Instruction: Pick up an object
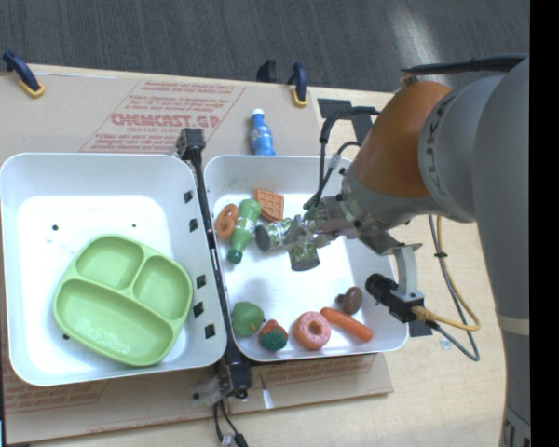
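My gripper (304, 250) hangs low over the middle of the right bin (289, 170), under the grey and orange arm. Just left of it lies a small greenish, silvery can-like object (276, 236), touching or nearly touching the gripper. Further left are a green bottle (241, 232), an orange piece (226, 220) and a waffle (270, 203). Along the bin's front lie a green round fruit (247, 318), a strawberry (273, 335), a pink donut (310, 331), a carrot (347, 324) and a brown piece (352, 299).
The left bin (37, 180) holds a green divided plate (121, 296). A blue bottle (260, 133) stands on the board behind the right bin. Black clips run along the wall between the bins (203, 240). A cable loops off the wrist at right (456, 305).
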Controlling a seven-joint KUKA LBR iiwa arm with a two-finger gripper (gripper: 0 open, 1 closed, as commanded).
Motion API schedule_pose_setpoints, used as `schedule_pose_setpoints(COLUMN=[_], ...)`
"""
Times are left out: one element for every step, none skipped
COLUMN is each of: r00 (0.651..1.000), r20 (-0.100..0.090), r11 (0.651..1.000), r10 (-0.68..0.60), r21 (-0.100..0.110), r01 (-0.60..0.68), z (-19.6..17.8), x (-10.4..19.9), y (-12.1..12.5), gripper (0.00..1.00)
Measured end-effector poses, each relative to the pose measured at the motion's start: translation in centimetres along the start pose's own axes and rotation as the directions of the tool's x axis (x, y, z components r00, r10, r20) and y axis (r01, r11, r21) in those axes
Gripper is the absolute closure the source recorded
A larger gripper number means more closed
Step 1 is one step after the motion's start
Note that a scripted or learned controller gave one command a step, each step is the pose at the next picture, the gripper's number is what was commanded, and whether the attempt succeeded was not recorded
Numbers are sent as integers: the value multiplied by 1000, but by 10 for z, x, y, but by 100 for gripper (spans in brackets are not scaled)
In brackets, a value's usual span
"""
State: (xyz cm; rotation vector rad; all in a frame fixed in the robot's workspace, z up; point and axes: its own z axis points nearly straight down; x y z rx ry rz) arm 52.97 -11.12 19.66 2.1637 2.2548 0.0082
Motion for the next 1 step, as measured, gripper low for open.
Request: schedule_pose_setpoints(r00=[999], r20=[-9], r11=[999], r10=[36], r21=[16], r01=[-36], z=[-23], x=[52], y=[51], gripper=[100])
